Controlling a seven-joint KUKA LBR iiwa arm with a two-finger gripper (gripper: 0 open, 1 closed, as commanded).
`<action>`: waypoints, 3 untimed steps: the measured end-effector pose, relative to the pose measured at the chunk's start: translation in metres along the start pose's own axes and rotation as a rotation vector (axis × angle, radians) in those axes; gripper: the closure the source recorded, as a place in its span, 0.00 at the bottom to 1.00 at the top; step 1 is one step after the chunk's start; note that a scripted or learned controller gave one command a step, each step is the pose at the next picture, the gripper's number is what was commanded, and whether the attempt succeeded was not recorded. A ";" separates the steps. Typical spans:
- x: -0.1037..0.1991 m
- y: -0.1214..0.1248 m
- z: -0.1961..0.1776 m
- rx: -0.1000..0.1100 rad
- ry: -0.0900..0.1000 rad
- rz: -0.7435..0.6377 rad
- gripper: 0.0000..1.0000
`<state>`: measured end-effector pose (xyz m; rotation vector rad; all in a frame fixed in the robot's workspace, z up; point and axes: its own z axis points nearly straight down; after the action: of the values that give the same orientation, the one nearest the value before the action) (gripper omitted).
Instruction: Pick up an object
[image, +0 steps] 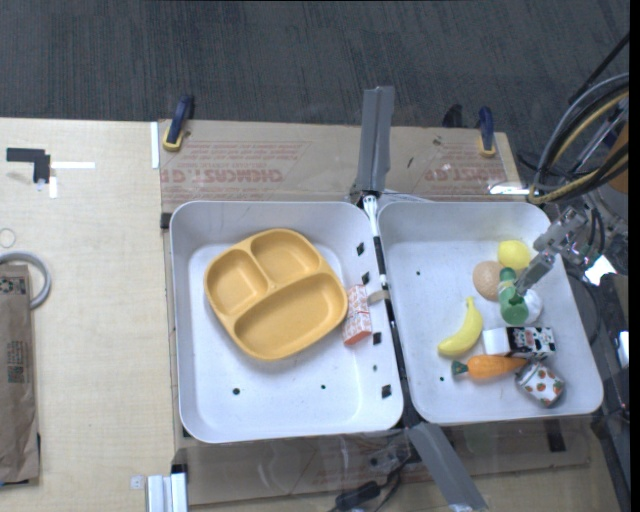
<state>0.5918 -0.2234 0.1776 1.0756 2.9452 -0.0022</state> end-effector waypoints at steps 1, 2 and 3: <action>-0.011 0.041 0.082 -0.003 0.000 -0.008 0.00; 0.014 -0.009 -0.013 0.000 0.002 -0.088 0.00; -0.012 0.033 0.082 -0.003 -0.003 -0.064 0.00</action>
<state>0.6226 -0.2058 0.0959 0.9794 2.9745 0.0008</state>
